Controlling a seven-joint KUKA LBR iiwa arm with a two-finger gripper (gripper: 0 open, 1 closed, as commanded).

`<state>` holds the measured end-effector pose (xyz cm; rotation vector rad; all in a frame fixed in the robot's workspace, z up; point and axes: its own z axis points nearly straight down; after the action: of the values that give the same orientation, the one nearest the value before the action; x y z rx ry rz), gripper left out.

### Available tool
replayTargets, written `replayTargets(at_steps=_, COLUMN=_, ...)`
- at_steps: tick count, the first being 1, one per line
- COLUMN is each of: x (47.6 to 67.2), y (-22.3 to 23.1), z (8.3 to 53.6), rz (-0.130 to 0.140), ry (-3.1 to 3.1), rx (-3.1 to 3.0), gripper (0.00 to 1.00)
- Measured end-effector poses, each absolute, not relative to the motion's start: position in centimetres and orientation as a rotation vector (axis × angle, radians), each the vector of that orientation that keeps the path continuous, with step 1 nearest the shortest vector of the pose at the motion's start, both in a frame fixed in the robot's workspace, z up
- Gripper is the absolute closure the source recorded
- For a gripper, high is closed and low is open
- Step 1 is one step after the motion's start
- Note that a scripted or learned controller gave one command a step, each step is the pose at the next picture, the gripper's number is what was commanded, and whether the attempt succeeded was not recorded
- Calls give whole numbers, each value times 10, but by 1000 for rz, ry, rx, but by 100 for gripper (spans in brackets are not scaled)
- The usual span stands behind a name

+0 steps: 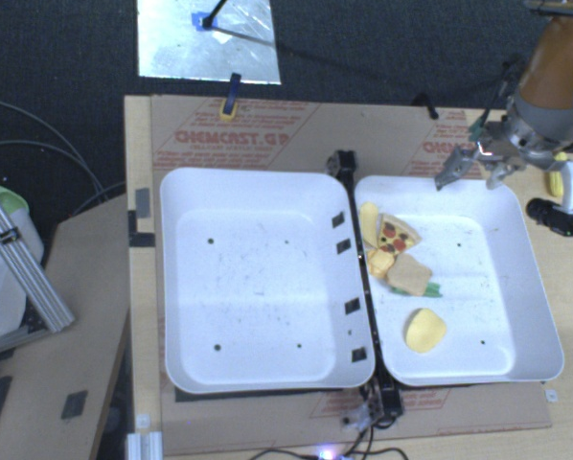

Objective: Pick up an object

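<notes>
My gripper hangs open over the far rim of the right bin, with nothing between its two fingers. Down in that bin, near its left wall, lies a cluster of toy food: a pizza slice, a tan bread slice with a green bit beside it, and a pale yellow piece against the divider. A round yellow chip-like piece lies alone further toward the front. All of these are well left of and nearer than the gripper.
The left bin sits beside the right one, with a black hinge strip between them. A metal sheet lies beyond the bench. An aluminium frame stands at the far left.
</notes>
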<state>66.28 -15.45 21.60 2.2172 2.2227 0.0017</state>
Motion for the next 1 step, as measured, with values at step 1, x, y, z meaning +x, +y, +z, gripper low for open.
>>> replayTargets(at_steps=1, x=669, y=-29, z=183, rz=6, ry=2241, rx=2207, gripper=0)
